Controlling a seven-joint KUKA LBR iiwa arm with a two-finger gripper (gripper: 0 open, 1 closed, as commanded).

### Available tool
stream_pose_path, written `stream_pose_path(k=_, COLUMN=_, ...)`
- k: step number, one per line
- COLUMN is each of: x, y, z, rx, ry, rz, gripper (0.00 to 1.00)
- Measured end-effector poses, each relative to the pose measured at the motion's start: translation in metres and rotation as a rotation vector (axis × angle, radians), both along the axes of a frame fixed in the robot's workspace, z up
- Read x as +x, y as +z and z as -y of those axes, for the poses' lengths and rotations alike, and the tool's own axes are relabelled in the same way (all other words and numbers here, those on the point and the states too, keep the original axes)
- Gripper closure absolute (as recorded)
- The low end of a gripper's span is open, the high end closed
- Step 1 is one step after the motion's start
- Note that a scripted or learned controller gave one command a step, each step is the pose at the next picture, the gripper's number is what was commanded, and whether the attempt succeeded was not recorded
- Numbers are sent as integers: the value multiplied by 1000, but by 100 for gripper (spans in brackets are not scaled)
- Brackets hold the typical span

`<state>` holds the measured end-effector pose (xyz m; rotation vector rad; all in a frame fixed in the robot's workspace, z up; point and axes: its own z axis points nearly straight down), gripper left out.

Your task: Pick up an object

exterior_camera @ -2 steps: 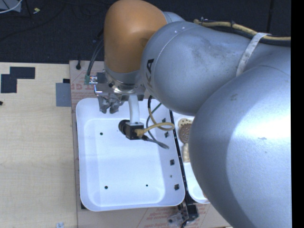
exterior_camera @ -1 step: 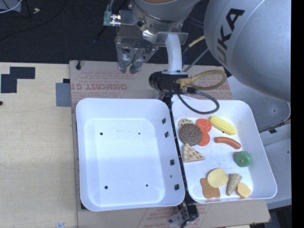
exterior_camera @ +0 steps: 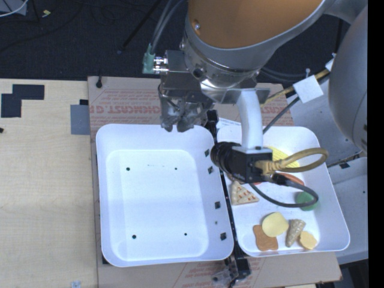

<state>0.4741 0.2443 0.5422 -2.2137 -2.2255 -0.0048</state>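
Wooden bench [exterior_camera: 42,179]: we log toy foods [exterior_camera: 282,230] clustered in right bin [exterior_camera: 336,221] for picking; claw [exterior_camera: 180,117] above left bin [exterior_camera: 108,161], finger state indeterminable.

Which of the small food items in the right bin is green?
The round green piece by the right bin's right wall. The others are yellow, orange or tan, such as the yellow round one and the triangular cracker.
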Motion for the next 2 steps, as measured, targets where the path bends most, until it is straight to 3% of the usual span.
stream_pose_path(k=1, x=4, y=-5, z=0, rx=-6, ry=-3, rz=-4, gripper=0)
stream_pose_path(k=2, x=-1, y=-266, z=1, rx=-14, ry=-6, rz=-18, gripper=0)
